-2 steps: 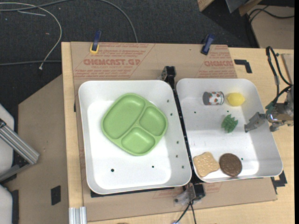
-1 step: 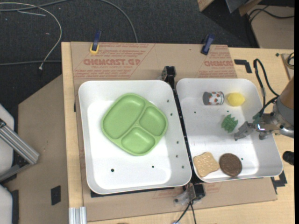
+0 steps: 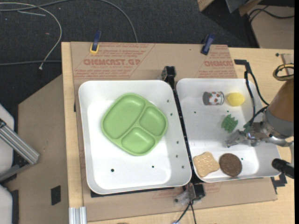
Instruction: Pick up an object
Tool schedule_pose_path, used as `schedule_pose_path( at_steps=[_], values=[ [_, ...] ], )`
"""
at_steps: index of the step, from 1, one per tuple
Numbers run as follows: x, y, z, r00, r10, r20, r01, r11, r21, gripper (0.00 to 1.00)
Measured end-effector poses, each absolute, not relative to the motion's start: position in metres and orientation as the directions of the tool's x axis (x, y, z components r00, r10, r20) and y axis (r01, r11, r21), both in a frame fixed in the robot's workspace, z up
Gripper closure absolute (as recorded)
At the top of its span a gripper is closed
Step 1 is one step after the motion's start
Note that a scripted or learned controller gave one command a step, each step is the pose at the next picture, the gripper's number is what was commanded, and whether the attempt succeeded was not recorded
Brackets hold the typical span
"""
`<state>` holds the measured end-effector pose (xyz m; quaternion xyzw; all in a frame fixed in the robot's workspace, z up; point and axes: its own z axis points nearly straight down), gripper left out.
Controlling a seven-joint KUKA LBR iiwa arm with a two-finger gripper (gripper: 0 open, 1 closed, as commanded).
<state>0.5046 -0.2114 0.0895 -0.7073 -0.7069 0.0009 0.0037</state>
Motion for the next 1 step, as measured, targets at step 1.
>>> schedule_pose_path(
  at_steps=[1],
  values=[
    [0.5065, -0.2121, 0.1038, 0.000, 1.000, 0.001, 1.000, 0.000, 0.001, 1.00]
  ],
)
